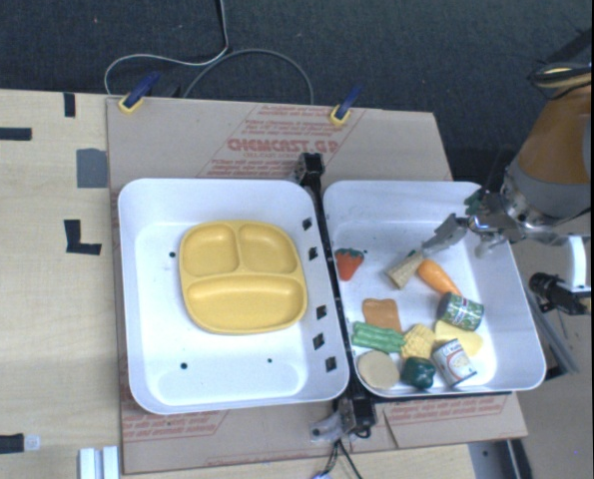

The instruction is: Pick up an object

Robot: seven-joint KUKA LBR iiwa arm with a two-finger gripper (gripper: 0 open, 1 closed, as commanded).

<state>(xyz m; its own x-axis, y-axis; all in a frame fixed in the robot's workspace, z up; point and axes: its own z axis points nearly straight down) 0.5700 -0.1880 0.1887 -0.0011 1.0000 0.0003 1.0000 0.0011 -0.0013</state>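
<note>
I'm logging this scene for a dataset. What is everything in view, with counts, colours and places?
Bins: two, white, side by side on the cardboard sheet.
Divided plate: one, yellow, in the left bin.
Carrot: one, orange, right bin.
Strawberry-like toy: one, red, right bin near the divider.
Cans: two, right bin, lower right.
Other toy foods: several, green, yellow, tan, orange, clustered at the right bin's lower edge.
Clamps: two, blue and yellow, cardboard's top edge.
Arm: one, grey and orange, right.
Pincer: one, over the right bin.
</note>
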